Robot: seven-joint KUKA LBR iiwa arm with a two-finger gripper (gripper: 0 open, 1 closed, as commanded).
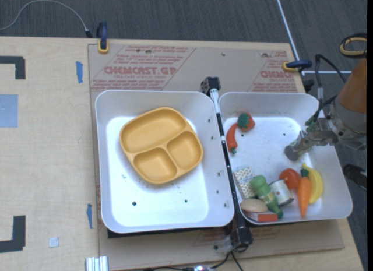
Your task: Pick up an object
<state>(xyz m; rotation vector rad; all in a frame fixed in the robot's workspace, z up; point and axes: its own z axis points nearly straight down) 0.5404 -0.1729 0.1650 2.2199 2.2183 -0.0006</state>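
**K:** Plywood bench (pixel 52 165) over dark carpet, two white bins clamped side by side. Left bin (pixel 111 165) has just the yellow divided plate (pixel 161 145). Right bin (pixel 274 133) has all the pickables.

**M:** Where's the arm?

**K:** Reaching in from the right. Gripper (pixel 296 149) hangs over the right bin's right half, over bare floor, just above the pile.

**M:** Jaws?

**K:** Can't tell. Tip is a grey blob from this angle. Nothing visibly held.

**M:** Candidates?

**K:** Cluster in the near right corner: tomato (pixel 289 178), carrot (pixel 304 191), banana (pixel 315 183), all touching. Left of those a green bottle (pixel 265 188) on a checkered piece, with a bread-like piece (pixel 254 206) at the rim. Apart from the pile, near the divider: red chili (pixel 232 138) and strawberry (pixel 245 122).

**M:** Step?

**K:** My read: approach, pre-grasp. No contact yet. Tomato is the nearest thing under the tip.

**M:** Next move?

**K:** Short shift toward the near edge, then descend on the tomato or carrot top. Pile is tight, so fingers risk wedging between neighbours or nudging the banana into the wall. Chili is the cleaner target, free on all sides, but it needs a longer traverse across the bin.
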